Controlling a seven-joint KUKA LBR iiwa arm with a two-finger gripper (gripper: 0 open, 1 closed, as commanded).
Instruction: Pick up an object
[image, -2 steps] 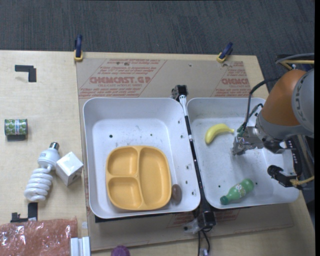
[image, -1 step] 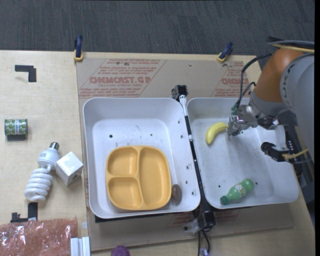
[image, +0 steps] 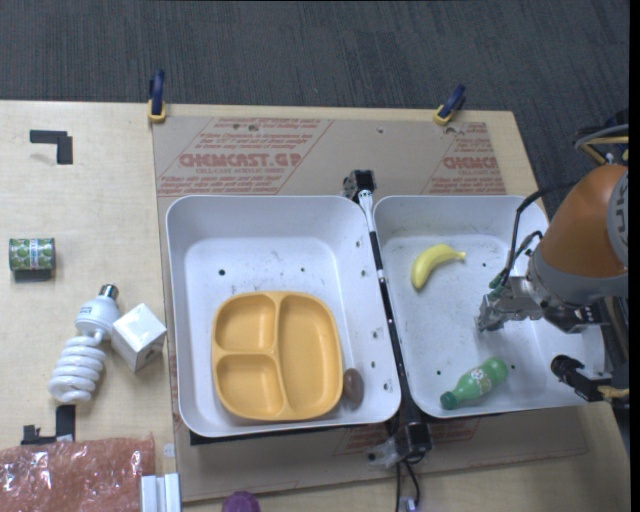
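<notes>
step: approach, nothing picked up yet. Your hand (image: 492, 315) hangs low in the right bin (image: 455, 215); honestly can't tell if it's open or closed.
next move: you need to drop down over the green bottle (image: 474, 384) just below it.
bottle: lies on its side near the front wall.
banana (image: 434, 264): yellow, curved, further back.

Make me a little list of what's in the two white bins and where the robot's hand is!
left bin: a yellow plastic plate with three compartments; a small brown roundish thing at the plate's right edge
right bin: a yellow banana near the back; a green plastic bottle lying on its side near the front
hand: over the right bin, between the banana and the bottle, holding nothing that can be seen
arm: grey with an orange band, coming in from the right
</notes>
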